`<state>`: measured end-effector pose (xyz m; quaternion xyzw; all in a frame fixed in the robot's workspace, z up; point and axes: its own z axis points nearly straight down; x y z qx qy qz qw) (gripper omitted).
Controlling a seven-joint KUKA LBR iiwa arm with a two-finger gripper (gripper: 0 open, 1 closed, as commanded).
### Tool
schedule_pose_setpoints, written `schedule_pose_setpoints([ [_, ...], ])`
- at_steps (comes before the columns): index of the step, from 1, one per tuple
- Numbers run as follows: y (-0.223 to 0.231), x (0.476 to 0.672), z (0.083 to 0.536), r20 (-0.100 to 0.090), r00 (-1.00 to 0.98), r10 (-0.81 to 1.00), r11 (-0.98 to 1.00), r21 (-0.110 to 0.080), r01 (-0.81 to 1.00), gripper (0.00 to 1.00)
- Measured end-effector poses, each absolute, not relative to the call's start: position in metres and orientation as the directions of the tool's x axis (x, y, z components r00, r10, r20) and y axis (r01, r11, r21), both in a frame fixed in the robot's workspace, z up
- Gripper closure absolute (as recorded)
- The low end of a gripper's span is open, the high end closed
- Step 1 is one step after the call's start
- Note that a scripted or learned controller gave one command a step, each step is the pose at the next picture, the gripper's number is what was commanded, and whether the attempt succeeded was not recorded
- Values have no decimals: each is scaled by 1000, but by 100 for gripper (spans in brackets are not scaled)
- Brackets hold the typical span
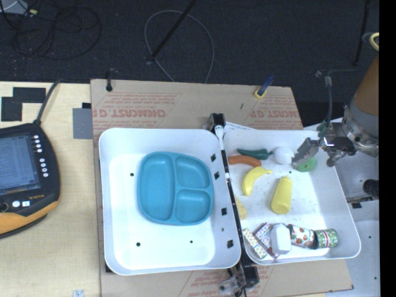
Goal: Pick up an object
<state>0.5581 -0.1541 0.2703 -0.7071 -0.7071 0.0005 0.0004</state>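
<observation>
Cardboard sheeting covers the bench beneath two shallow white bins set side by side. Left bin (pixel 117 166): contains one blue divided plate (pixel 175 187), lying flat near the bin's centre.

Right bin (pixel 346 228): contains several loose items.
- Yellow cylinder (pixel 281 195): near the bin's middle, long axis running roughly near-to-far with a slight tilt to the right at its far end.
- Banana (pixel 253 178): just left of the cylinder, curved, its long axis slanting up to the right.
- Orange carrot (pixel 244 161) and dark green vegetable (pixel 252 153): both lie crosswise near the far wall.
- White ball (pixel 282 155): right of the green vegetable.
- Printed can (pixel 315 237): on its side at the near edge, long axis left-to-right.

Gripper (pixel 322 152): positioned over the far right corner of the right bin, fingers spread apart, nothing between them. A green object (pixel 304 163), possibly a small toy, sits just below the left finger; contact cannot be confirmed.
</observation>
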Motion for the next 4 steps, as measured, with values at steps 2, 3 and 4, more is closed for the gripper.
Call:
schedule_pose_setpoints([
  [2, -143, 582, 83, 2, 0, 1000, 0, -3, 1000, 0],
  [3, -146, 583, 98, 3, 5, 1000, -5, -4, 1000, 100],
  [4, -58, 590, 193, 3, -9, 1000, 9, 7, 1000, 100],
])
